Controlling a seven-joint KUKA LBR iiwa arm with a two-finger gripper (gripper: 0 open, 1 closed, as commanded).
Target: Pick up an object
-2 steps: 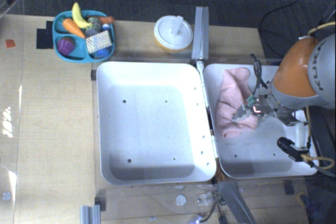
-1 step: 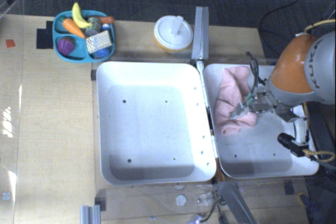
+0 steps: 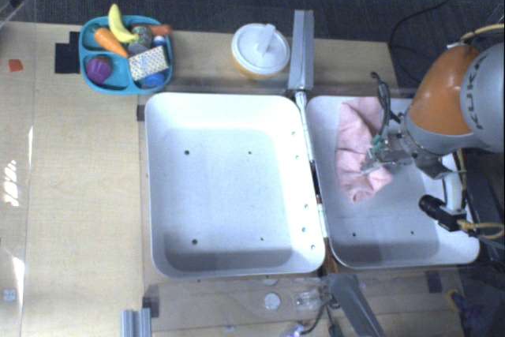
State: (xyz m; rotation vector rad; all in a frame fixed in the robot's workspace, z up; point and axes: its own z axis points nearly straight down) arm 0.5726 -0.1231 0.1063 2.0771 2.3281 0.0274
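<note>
A crumpled pink cloth (image 3: 353, 151) lies in the right white bin (image 3: 394, 245), toward its back left. My gripper (image 3: 376, 160) reaches in from the right and is down at the cloth's right edge, touching or just above the fabric. The grey arm with its orange band (image 3: 442, 102) hangs over the bin's right side.
The left white bin (image 3: 229, 241) sits beside the right one, with a narrow rim between them. Behind the bins stand a blue tray of toy food (image 3: 126, 51) at the back left, a white lidded tub (image 3: 260, 49) and a grey metal post (image 3: 301, 51).
</note>
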